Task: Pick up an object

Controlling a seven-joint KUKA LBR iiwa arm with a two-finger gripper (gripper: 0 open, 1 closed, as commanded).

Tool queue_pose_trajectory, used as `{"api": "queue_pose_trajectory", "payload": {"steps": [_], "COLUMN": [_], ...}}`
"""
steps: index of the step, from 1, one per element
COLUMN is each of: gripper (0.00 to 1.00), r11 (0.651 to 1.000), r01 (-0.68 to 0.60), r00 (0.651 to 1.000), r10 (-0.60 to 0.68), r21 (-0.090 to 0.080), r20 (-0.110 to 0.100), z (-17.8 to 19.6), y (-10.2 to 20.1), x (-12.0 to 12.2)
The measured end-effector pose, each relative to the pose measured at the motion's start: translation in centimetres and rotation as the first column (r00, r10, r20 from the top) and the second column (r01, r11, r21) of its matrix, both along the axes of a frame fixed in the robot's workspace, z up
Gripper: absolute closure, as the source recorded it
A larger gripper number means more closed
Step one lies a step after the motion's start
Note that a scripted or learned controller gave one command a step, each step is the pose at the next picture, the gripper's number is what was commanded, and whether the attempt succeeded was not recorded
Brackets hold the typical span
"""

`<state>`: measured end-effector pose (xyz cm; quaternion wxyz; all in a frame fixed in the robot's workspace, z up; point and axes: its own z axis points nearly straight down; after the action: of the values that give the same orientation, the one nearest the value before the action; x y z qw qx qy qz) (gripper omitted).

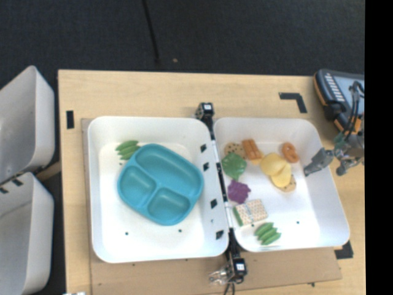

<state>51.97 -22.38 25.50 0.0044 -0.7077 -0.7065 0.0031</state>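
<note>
Camera view: tan wooden bench [172, 94] on dark carpet [80, 23].

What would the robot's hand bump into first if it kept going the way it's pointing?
Probably the yellow toy pieces. The hand sits at the right bin's right side, pointing left across it, and they lie nearest in that line. How high it hangs above them is unclear, so it might pass over.

Blue tray [161, 184] sits in the left bin [98, 226], a green leaf [127, 147] just beside its far-left corner, on the table [172, 91].
</note>
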Motion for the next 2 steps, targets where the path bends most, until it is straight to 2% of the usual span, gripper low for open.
{"api": "queue_pose_trajectory", "payload": {"steps": [1,2], "gripper": [0.0,0.0], "r11": [1.0,1.0], "r01": [-0.003,-0.002], "r00": [1.0,1.0], "r10": [0.003,0.002], "r21": [-0.002,0.0], "r20": [0.009,0.004], "z": [0.5,-5.4], "y": [0.1,-0.2], "x": [0.2,-0.7]}}
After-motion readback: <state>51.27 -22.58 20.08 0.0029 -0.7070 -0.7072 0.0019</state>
